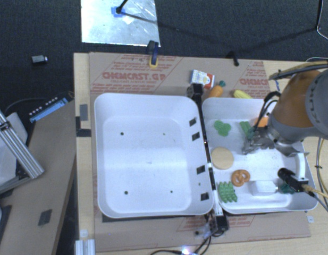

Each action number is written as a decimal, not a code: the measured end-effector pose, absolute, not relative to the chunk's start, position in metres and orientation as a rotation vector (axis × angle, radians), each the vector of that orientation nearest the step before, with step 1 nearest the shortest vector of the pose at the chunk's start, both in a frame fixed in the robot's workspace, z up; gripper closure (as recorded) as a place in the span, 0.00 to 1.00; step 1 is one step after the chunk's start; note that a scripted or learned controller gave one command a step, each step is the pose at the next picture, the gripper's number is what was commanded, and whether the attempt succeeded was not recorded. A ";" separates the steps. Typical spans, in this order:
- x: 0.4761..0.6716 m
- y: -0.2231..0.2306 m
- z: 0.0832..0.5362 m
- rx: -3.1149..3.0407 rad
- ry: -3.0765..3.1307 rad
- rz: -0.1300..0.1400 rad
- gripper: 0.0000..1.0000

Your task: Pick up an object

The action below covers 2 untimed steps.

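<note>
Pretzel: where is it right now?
In the camera view the pretzel lies in the right bin, toward its near edge, between the tan round disc and the white block.

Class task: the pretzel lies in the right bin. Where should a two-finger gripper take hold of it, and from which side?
Come straight down from above: the pretzel lies flat on the right bin floor. Probably close across its outer rim, fingers on its left and upper sides, since a white block sits close at its lower right.
</note>
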State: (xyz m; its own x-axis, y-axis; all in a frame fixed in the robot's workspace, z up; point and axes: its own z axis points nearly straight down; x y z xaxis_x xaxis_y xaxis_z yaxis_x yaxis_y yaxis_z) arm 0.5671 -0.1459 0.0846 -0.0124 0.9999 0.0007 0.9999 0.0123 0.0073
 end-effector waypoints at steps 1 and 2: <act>0.542 -0.097 0.315 2.201 2.222 0.019 1.00; 0.528 -0.098 0.478 2.204 2.217 0.018 1.00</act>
